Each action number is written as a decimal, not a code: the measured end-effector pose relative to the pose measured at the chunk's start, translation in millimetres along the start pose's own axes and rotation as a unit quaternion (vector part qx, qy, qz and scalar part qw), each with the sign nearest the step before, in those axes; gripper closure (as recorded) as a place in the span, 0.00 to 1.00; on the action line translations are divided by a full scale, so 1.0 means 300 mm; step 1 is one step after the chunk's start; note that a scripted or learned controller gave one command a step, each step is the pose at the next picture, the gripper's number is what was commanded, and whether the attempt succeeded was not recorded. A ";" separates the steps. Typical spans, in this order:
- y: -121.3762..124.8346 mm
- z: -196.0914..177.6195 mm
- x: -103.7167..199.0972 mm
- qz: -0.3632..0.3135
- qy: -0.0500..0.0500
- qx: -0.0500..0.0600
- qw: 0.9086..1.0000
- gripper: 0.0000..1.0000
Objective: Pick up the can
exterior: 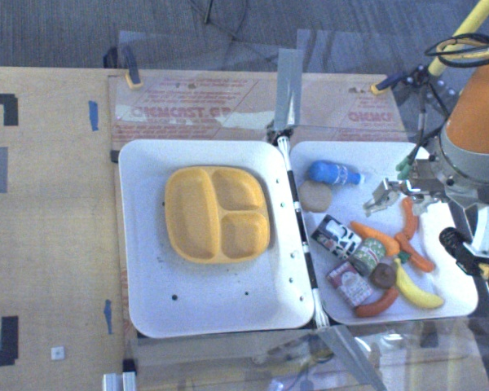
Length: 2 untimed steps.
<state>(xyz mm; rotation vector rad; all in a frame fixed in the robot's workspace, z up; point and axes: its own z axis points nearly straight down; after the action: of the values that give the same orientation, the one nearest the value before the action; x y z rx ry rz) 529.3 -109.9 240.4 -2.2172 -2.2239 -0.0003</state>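
Low in the right-hand bin [464, 300], wedged among the toy food, lies the can [373, 261]: a small tin with a green label, on its side, its dark round end turned toward the bin's near corner. I read it as tipped over rather than upright. It is crowded. A carrot [375, 236] runs just above it, a banana [416, 290] curls against its dark end, a red-and-white packet [348, 281] touches it on the left, and a sausage [376, 303] lies just below. A black-and-white carton [336, 236] sits next to the carrot, further left.

My gripper [383, 198] hangs above the bin's middle, up and a little right of the can, well clear of it. Its two pale fingers look spread apart with nothing between them, so I call it open and empty.

What worries me from here is the clutter. Coming straight down where the hand now hangs, I judge the fingers would meet the carrot or an orange piece [409, 218] beside it, not the can. Even over the can, a finger could land on the banana or the packet and stop the jaws closing on the tin, or drag a neighbour up with it. A round tin lying down may also roll or squirt out if pinched off-centre.

Further off are a blue bottle [334, 173] and a tan lump [314, 195] near the divider, and a yellow tray [218, 214] in the left bin [147, 292].
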 end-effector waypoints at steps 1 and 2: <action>-0.124 0.389 -0.012 0.045 0.000 0.000 0.999 0.00; -0.122 0.356 -0.014 0.046 0.000 -0.001 0.999 1.00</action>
<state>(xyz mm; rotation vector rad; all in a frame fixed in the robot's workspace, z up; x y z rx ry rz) 492.5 -114.3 133.7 -2.3175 -2.1214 -0.0011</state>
